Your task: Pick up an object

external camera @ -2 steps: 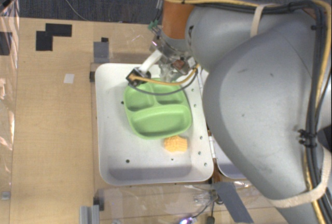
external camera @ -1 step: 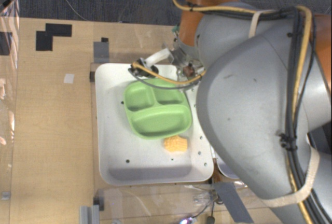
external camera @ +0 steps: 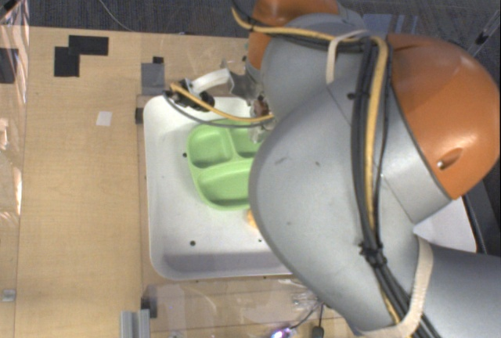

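The grey arm (external camera: 337, 172) hides its gripper, so its grip cannot be told; the green divided plastic tray (external camera: 218, 168) lies in the shallow white bin (external camera: 168, 195), seemingly just beneath.

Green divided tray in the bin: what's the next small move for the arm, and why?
Probably a short lift straight up before committing to any grasp. The arm leans over the white bin and covers the right part of the green divided tray, so the contact point is hidden from this camera. Rising a little would likely show whether anything comes up with it.
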Controlling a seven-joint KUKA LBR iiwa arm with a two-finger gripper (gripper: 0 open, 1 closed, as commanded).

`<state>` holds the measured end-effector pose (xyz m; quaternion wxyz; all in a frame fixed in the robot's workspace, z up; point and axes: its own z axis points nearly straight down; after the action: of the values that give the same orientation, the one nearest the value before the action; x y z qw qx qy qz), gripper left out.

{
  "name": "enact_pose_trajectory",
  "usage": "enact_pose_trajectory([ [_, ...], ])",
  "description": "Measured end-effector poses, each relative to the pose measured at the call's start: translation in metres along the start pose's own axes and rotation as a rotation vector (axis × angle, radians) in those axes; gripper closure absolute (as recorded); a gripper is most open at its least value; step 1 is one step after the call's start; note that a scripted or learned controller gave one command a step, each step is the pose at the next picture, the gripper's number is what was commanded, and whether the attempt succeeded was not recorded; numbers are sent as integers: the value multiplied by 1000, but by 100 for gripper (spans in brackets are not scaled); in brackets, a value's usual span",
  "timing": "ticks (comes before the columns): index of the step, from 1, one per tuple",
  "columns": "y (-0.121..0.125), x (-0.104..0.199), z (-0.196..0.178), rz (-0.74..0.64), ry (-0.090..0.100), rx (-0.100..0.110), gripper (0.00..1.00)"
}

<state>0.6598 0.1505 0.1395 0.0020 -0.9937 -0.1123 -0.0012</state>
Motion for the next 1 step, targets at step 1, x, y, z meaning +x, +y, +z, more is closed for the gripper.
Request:
enact_pose_trajectory([
  [1, 33, -18, 18, 22, -1, 0, 100],
])
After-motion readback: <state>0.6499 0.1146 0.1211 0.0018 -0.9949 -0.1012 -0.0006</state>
